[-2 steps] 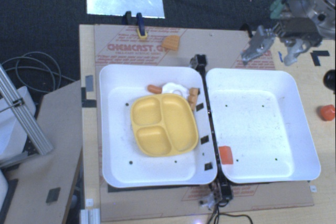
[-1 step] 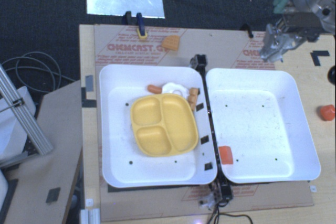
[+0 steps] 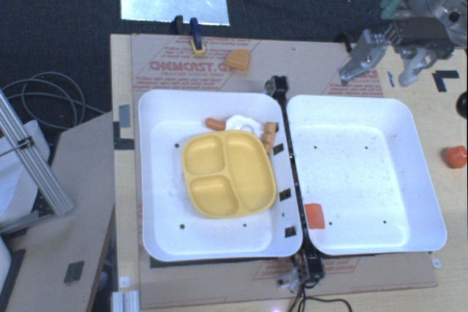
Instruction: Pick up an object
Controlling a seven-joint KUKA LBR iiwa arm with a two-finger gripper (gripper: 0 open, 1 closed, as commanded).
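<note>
My gripper (image 3: 386,68) hovers beyond the right bin's (image 3: 409,120) far edge, fingers apart, empty. Nearest target, I judge: the orange block (image 3: 314,215) at that bin's near-left corner.

I read the place as a robotics lab: two white bins (image 3: 292,150) clamped on a cardboard-covered bench (image 3: 307,58), loose cables (image 3: 44,95) on dark carpet (image 3: 58,4) (an aluminium frame (image 3: 29,161) stood at left).

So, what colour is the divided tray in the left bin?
Yellow. The divided tray shows plainly in the camera view, lying in the left bin.
</note>
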